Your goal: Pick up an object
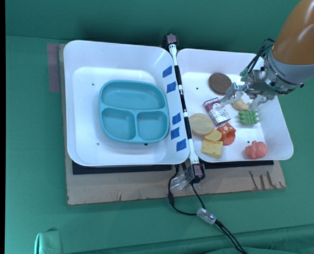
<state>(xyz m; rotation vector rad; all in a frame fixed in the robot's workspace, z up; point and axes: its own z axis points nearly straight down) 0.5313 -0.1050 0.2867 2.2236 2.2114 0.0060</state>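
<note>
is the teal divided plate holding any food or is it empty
Empty: all three compartments of the teal plate show bare; the food pieces lie in the right bin.

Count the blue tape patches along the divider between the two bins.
4, all on the left bin's right wall beside the divider: the top patch, the second, the third and the lowest. None looks hidden.

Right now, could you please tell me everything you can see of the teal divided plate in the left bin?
The teal three-compartment plastic plate is a rounded rectangle with a raised rim: one wide section along the far side and two smaller ones along the near side. It looks smooth and matte. It lies flat and upright, near the middle of the shallow white left bin, slightly turned. It rests on the bin floor alone.
</note>
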